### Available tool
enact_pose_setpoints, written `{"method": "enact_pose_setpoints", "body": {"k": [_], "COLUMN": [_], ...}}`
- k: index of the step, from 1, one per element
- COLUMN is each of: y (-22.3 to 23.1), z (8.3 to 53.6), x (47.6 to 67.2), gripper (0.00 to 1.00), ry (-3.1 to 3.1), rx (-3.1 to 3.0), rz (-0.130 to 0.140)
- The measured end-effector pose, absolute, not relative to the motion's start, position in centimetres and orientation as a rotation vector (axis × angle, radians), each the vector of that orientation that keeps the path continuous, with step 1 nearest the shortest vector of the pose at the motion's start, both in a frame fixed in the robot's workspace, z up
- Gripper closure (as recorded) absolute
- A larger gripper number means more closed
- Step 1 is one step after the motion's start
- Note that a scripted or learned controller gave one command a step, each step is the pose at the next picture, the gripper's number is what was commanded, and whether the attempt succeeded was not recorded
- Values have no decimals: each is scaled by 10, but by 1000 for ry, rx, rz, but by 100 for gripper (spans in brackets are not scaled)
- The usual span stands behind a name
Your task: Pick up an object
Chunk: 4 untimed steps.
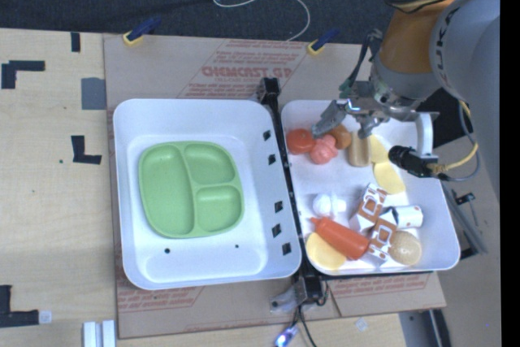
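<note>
**Table**: pale wood with black tape marks and no lettering.

**Cardboard sheet**: lies under both bins. Red print runs along the strip beyond the right bin's far wall. It is upside down to this view and too blurred to read.

**Arm**: grey with an orange band, above the right bin's far right corner. The frame edge cuts it off.

**Left bin**: white and shallow, set against the right bin's left wall.

**Right bin**: white and shallow. It holds every loose object.

**Green plate**: three compartments, unmarked, lying in the left bin, well apart from the right bin.

**Tool**: over the right bin's far end, fingers spread apart. Whether they touch anything cannot be told.

**Objects, all in the right bin:**
- **Carton**: red and white pattern, mid-bin. Its print is illegible and its near end is partly hidden by its neighbours.
- **Orange-red long piece**: near left part of the bin, lying across a yellow slice and covering part of it.
- **Tan round piece**: near right corner.
- **Yellow curved piece**: right of centre.
- **Red round piece**: far left corner, touching the pink piece.
- **Brown piece**: far end, just beside the tool's fingers and partly hidden by them.
- **White cylinder**: beside the carton.
- **White egg-shaped piece**: near the left wall.
</note>
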State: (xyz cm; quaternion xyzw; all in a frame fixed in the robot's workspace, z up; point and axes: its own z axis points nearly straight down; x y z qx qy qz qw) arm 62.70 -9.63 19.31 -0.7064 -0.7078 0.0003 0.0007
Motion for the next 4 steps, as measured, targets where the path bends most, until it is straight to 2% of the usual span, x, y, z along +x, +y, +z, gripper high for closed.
{"method": "enact_pose_setpoints", "body": {"k": [1,2,3,4], "y": [-9,34,100,96], "z": [183,224,383,383], "x": [571,494,484,484], "gripper": [0,0,0,100], "ry": [-2225,-2224,-2239,-2225], "rx": [-2208,-2211,-2212,-2217], "rz": [4,3,-24,5]}}
